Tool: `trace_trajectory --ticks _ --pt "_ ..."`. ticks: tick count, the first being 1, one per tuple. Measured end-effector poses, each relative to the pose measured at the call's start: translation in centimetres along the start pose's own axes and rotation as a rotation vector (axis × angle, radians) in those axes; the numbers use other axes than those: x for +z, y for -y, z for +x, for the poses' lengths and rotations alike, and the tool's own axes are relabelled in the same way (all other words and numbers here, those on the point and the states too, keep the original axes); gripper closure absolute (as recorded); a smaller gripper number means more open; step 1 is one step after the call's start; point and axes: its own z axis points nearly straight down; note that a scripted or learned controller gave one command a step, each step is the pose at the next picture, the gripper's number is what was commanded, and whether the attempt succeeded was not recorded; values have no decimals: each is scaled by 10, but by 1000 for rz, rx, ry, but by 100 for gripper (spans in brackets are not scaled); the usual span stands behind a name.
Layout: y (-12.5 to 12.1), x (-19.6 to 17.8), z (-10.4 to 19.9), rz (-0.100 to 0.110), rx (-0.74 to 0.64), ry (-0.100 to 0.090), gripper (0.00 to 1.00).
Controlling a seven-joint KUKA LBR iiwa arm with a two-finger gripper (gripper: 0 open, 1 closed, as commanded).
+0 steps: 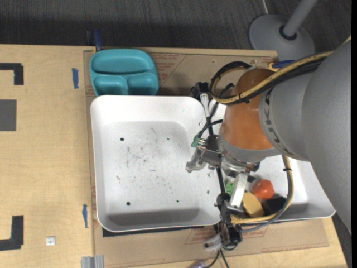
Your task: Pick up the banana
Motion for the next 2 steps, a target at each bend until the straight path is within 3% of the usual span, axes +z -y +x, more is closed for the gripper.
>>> trace_trajectory --ticks 1,2 --pt "25 84 66 4 51 1 0" --pt "13 -15 34 1 366 0 0"
